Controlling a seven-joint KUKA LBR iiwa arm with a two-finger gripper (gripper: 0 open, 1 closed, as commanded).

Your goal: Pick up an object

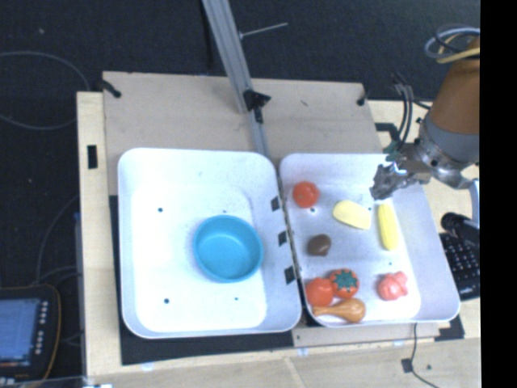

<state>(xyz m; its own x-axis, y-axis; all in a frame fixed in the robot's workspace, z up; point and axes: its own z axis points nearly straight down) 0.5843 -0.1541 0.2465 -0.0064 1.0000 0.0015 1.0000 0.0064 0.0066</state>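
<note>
1. Over the right bin [428, 217], near its back corner, my gripper [384, 183] hung above the white floor, close to the yellow pieces.
2. Whether the claw was wide or narrow I could not tell; it read as one dark lump from this slanted camera, and nothing showed between its tips, so I called it holding nothing.
3. My guess was that it sat there because the yellow stick [388, 225] lay just below and in front of it, touching nothing else, which made it the easiest candidate.
4. The pale yellow wedge [352, 214] lay just beside that stick, a little towards the divider.
5. Counting the right bin, I made it seven pieces: one red ball [305, 193], one brown lump [319, 245], one tomato with a green top [344, 280], one red-orange piece [318, 290] touching it, one tan gourd shape [347, 309] against the front rim, one pink-red piece [392, 286], plus the two yellows.
6. The front three were bunched together, which I judged a poor pick for two fingers.
7. Left bin [145, 184]: one blue bowl [228, 248], upright, alone.
8. Nothing was lifted yet; every piece rested on a bin floor.
</note>
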